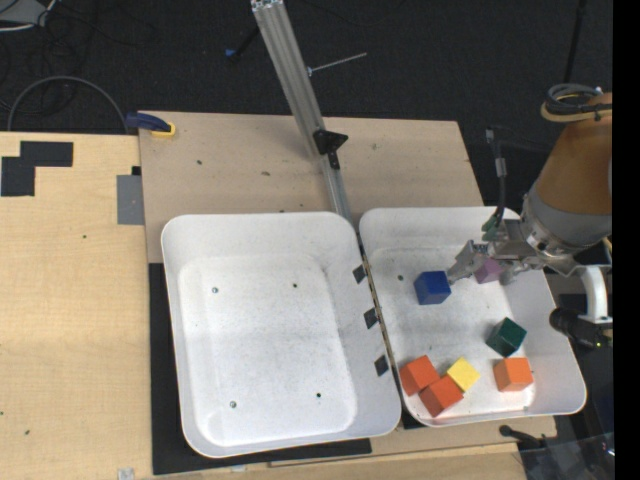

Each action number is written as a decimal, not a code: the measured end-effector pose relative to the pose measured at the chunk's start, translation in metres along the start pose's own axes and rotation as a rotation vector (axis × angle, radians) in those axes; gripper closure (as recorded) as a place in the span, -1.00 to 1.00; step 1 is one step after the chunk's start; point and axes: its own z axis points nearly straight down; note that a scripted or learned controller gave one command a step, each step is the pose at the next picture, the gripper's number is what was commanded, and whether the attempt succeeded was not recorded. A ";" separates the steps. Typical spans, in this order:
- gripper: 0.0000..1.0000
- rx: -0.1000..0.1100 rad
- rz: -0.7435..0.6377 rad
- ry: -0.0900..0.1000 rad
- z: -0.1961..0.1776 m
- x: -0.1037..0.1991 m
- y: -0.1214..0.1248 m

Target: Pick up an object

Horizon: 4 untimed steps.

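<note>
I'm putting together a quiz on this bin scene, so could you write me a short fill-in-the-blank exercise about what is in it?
1. All the blocks lie in the ____ bin as the camera sees it.
2. The block nearest the gripper on its left side in the camera view is the ____ block.
3. The yellow block lies between two ____ blocks and a third one.
4. The dark ____ block lies just above that third one in the camera view.

Missing words: right; blue; orange; green

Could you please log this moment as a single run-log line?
gripper over right bin | purple block at fingers, grasp unclear | blue block beside
</note>
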 end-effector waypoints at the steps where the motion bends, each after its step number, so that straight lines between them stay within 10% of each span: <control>1: 1.00 0.000 0.002 0.001 -0.010 -0.001 0.000; 2: -1.00 0.001 0.003 0.001 -0.009 -0.001 0.000; 3: -1.00 0.003 -0.009 0.000 0.102 0.050 0.060; 4: -1.00 -0.005 -0.006 -0.003 0.111 0.051 0.041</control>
